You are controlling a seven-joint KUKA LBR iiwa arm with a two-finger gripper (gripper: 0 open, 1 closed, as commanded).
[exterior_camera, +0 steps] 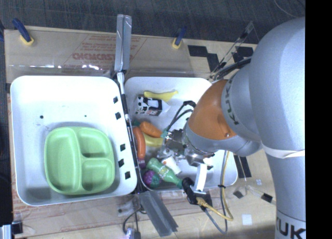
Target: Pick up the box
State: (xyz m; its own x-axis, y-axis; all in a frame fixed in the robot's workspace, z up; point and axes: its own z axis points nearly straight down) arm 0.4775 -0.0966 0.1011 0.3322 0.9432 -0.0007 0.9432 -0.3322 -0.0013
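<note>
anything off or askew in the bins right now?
Nothing spilled or broken. The right bin is crowded: the box, a banana, a carrot and a green bottle lie jumbled along its left side. The green divided tray sits flat in the left bin.

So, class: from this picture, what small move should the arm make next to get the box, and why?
Probably shift toward the bin's far end: the box lies there beside the banana, while the gripper sits over the bottle and carrot, away from it.
</note>
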